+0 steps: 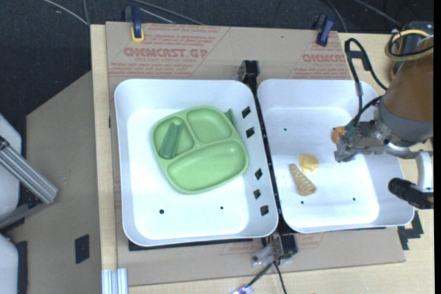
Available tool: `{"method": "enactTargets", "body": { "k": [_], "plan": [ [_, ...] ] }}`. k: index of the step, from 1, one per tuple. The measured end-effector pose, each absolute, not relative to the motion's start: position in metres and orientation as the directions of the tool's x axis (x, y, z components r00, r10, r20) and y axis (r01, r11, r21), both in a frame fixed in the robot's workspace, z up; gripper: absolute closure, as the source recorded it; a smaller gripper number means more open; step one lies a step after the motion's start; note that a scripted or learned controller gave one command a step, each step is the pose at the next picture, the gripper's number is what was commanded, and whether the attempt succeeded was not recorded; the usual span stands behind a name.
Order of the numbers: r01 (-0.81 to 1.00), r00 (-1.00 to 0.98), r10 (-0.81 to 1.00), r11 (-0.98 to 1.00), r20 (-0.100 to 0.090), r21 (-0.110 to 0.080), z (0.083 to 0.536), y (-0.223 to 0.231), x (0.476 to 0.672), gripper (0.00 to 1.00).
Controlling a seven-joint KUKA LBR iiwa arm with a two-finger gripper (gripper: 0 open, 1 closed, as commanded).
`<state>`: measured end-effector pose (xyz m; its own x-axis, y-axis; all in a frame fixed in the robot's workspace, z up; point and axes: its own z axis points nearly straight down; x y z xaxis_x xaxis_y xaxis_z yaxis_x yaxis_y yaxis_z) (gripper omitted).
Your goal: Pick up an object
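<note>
Leftmost, we see the left bin (138,169) holding a green divided plate (201,149), with a darker green stick (170,138) lying in the plate's ten o'clock compartment. Moving right, the right bin (324,213) holds a yellow chunk (309,162) and, just beside it at six o'clock, a ridged tan cone (304,180). At about two o'clock from the chunk, near it but apart, hangs our gripper (346,143) over the bin's floor; whether the claw is clenched or released we cannot tell.
</note>
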<state>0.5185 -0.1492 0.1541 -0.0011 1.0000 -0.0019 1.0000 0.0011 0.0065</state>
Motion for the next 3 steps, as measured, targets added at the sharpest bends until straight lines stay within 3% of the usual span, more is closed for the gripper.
{"method": "enactTargets", "body": {
  "k": [2,3],
  "plan": [
    [1.0,-0.002,1.0,0.002,-0.002,0.007,0.262,-0.147,0.514,1.0],
    [1.0,-0.006,1.0,0.006,0.001,0.003,0.263,-0.101,0.538,1.0]
  ]
}}
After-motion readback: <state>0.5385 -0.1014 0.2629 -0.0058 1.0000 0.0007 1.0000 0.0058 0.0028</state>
